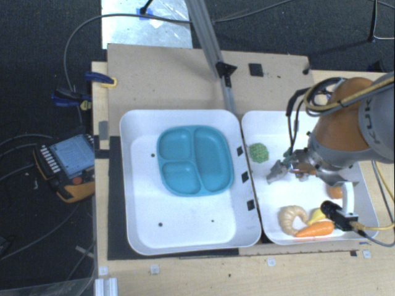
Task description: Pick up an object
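The two-finger gripper (279, 170), fingers spread and holding nothing, hovers in the right white bin (265, 224) just below a small green knobbly ball (258, 152). Likely light and soft, the ball should suit a pinch across its middle.

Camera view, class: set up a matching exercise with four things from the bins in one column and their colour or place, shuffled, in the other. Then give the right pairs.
Things
1. divided plate
2. round bumpy ball
3. carrot
4. gripper

Descriptions
A. orange, at the near edge of the right bin
B. blue, lying in the left bin
C. over the middle of the right bin
D. green, near the right bin's far left corner

Pairs: 1-B, 2-D, 3-A, 4-C
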### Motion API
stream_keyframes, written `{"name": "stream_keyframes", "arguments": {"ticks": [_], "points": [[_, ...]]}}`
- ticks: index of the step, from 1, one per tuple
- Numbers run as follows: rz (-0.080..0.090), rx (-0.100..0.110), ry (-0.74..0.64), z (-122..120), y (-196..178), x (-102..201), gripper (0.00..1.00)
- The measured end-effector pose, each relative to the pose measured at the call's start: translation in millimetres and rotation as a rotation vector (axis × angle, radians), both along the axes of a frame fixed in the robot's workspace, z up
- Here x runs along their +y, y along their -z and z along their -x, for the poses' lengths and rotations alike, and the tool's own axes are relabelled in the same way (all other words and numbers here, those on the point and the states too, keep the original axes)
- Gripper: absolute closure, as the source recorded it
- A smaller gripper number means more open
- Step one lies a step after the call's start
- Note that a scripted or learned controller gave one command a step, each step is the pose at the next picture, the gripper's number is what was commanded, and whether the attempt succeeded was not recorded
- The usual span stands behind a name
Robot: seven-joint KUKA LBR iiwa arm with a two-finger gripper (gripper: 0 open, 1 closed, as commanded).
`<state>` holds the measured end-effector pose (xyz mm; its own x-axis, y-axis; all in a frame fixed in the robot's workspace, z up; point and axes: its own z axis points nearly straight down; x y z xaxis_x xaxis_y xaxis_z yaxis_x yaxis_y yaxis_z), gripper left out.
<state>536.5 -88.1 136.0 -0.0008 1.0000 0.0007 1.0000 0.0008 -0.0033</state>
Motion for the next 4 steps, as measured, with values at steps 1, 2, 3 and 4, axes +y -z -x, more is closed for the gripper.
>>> {"name": "stream_keyframes", "arguments": {"ticks": [1, 2, 3, 4], "points": [[0.001, -0.007, 0.000, -2, 50, 0, 0.00], [0.002, -0.012, -0.001, -3, 36, 0, 1.00], [0.002, -0.009, -0.002, -11, -22, -8, 1.00], [0.001, -0.007, -0.003, -13, -66, -2, 1.00]]}}
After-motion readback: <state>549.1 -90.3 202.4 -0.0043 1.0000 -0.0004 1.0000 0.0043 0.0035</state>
